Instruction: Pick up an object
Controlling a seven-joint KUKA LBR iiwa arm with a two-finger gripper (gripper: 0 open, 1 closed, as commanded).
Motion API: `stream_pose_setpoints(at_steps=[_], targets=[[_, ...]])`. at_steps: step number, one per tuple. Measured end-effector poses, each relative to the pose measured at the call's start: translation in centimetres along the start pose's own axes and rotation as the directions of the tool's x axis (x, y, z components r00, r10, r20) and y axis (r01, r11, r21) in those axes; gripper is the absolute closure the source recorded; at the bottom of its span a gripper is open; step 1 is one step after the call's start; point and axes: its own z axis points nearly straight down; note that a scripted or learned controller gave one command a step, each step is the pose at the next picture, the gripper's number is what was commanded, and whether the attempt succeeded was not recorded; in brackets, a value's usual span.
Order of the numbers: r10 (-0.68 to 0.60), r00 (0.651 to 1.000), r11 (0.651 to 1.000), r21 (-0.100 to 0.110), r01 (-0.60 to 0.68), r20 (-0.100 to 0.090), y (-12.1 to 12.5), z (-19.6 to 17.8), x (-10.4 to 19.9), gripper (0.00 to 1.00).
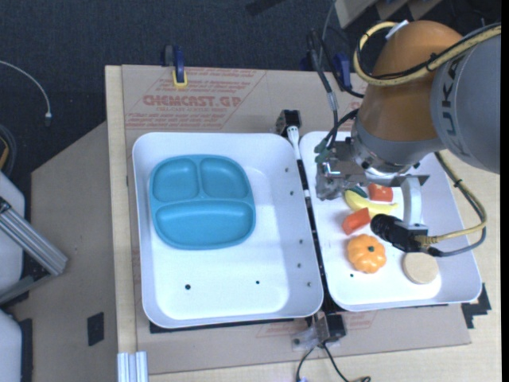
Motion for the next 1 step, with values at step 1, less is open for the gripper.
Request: stream_pose_setpoints(at_steps=[1], targets=[[0.001,1.0,1.0,0.001,-0.001,0.0,-3.1,0.93,4.62,1.0]])
